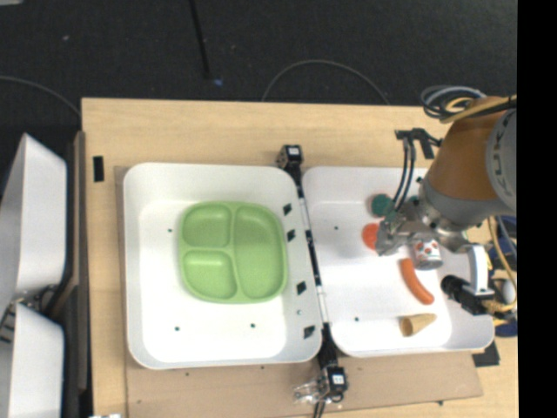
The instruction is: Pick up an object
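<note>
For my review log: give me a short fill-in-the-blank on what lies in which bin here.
The green divided plate lies in the ____ bin.
The orange carrot-like piece lies in the ____ bin.
The tan cone lies nearer the bin's ____ edge than the carrot-like piece does.
Missing words: left; right; bottom

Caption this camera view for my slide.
Gripper lowered in right bin near carrot; green plate in left bin.

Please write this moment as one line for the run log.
stage: reaching | gripper: over right bin, beside red object | orange sausage, tan cone: lying loose | green plate: left bin
</note>
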{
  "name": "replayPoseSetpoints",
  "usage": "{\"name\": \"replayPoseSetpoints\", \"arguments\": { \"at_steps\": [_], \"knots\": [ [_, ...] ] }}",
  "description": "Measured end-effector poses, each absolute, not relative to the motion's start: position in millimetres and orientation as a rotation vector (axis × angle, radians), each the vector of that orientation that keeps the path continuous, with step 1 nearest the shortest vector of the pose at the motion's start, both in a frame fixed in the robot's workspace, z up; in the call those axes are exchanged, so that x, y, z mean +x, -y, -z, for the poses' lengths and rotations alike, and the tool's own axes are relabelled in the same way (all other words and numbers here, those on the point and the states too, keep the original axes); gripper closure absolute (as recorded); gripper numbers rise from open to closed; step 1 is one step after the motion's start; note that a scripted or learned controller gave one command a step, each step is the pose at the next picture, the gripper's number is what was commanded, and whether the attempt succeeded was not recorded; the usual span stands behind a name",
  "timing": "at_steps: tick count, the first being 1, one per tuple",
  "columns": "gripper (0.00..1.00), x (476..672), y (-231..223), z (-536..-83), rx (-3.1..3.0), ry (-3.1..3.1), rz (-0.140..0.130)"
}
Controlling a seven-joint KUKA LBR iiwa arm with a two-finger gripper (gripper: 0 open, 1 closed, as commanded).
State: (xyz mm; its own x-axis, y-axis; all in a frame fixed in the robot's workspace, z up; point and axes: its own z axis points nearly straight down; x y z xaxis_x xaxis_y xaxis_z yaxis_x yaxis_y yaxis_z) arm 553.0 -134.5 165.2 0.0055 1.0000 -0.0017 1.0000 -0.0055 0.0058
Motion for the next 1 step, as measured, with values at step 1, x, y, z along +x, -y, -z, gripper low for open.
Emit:
{"name": "replayPoseSetpoints", "arguments": {
  "at_steps": [1],
  "knots": [
    [1.00,564.3,139.6,-220.2,2.214,-2.219,-0.006]
  ]
}}
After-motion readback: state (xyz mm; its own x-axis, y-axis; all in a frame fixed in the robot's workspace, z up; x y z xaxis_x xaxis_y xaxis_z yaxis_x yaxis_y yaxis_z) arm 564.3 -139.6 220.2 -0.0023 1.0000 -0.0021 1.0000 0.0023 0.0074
